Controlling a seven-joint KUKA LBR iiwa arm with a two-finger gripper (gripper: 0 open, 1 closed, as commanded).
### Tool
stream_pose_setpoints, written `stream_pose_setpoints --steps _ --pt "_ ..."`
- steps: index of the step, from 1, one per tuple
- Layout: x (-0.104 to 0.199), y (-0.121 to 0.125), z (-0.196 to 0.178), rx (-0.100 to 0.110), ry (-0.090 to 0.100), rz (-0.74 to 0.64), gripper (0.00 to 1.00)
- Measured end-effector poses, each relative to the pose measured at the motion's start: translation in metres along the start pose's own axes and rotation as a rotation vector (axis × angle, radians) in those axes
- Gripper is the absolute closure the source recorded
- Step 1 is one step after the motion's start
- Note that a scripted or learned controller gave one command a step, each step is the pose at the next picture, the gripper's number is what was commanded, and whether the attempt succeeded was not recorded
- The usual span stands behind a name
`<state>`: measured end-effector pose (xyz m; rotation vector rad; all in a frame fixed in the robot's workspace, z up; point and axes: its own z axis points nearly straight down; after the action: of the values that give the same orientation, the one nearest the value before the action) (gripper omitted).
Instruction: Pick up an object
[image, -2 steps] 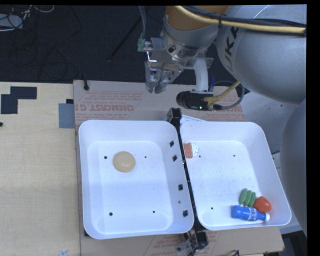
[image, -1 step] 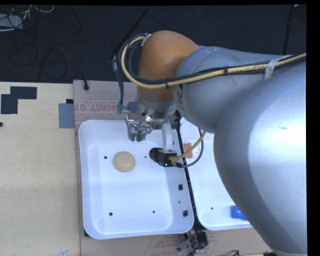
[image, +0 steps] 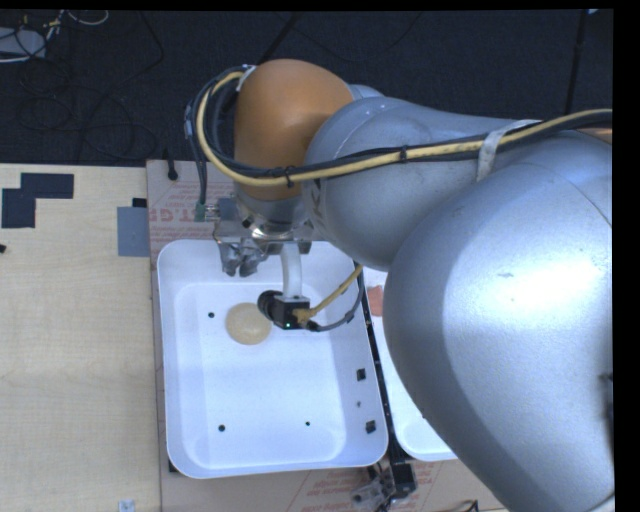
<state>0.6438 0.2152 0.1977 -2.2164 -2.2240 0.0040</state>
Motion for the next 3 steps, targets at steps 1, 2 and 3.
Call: stream_pose_setpoints --steps 1,2,3 --pt "0.029 0.0 -0.007 -0.001 0.0 0.001 1.0" --pt "0.028 0.0 -0.017 0.001 -0.001 -0.001 1.0" --pt "0.028 0.0 -0.026 0.003 -0.002 -0.004 1.0"
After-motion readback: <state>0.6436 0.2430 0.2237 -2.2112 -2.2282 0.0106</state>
